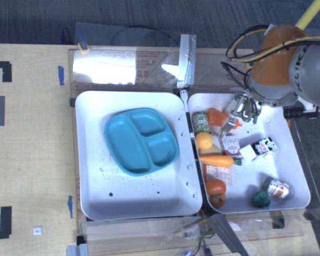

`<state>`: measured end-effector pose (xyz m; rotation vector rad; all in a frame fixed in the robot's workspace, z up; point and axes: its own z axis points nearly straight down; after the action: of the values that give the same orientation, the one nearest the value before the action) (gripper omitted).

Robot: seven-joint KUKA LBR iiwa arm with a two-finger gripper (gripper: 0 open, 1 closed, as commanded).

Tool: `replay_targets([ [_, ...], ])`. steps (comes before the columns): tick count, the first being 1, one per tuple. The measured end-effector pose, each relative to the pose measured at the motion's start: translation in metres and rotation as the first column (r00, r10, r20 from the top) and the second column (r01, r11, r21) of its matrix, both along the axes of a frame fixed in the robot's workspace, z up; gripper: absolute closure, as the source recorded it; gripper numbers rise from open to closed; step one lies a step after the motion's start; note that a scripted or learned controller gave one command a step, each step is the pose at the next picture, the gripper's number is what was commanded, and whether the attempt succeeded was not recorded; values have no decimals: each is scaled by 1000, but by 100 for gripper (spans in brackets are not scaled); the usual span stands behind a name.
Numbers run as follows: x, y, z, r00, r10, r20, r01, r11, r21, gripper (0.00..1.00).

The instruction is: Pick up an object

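Camera view: the metal two-finger gripper (pixel 240 112), grip state hard to tell, hangs over the right white bin (pixel 293 159), with the small orange-red packet (pixel 217 116) just beside it at nine o'clock.

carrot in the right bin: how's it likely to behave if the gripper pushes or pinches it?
The carrot looks long, tapered and round-bodied, so a sideways push would probably roll or swing it. It seems rigid and smooth like a plastic toy, so fingers may slip toward the thin end. It lies close against the yellow lemon and the tomato, so it would likely nudge them.
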<state>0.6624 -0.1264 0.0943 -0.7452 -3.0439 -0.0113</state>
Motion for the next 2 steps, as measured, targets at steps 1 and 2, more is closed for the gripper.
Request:
replay_targets([
  [1,-7,-11,-8,862,-506,8,506,862,-7,0],
  [2,-7,-12,2,864,-503,8,503,864,-11,100],
])
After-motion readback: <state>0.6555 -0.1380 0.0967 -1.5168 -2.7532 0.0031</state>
